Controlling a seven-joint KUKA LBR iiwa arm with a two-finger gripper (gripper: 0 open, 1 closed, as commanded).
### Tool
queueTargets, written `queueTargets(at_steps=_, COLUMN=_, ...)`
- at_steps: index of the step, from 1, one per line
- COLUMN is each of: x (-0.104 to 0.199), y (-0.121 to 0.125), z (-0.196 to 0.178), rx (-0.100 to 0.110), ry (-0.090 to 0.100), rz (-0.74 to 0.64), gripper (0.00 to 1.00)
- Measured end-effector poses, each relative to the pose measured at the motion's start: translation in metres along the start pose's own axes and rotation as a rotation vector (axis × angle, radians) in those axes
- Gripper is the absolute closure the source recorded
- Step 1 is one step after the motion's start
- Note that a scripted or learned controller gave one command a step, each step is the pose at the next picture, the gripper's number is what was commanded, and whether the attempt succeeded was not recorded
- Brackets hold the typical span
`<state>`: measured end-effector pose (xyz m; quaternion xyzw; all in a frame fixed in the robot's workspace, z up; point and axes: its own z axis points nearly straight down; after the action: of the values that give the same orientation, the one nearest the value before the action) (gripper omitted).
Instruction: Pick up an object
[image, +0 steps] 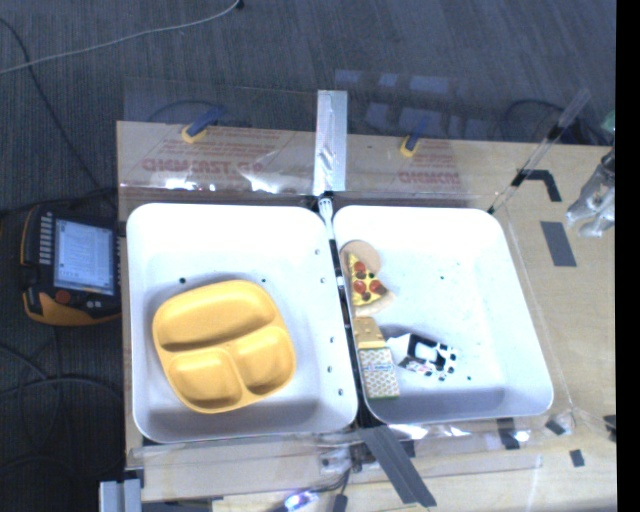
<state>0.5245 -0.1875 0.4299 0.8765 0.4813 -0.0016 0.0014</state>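
Yellow three-compartment tray (224, 343) in left bin (160, 230); claw (592, 205) at right edge, state unclear.

The wooden bench (575, 330) carries two white bins (230, 225) (side by side, touching).

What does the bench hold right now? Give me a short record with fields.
left bin: yellow divided tray, lying flat
right bin: pizza slice toy, small box, black-and-white toy
grouping: all three lie near the divider side
gripper: at the right edge, outside the bins, fingers unclear
off the bench: handheld controller on the floor at left
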Motion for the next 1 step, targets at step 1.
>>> queueTargets(at_steps=1, x=-0.0002, y=0.0000, z=0.0001, rx=0.000, ry=0.000, rz=0.001, gripper=0.00)
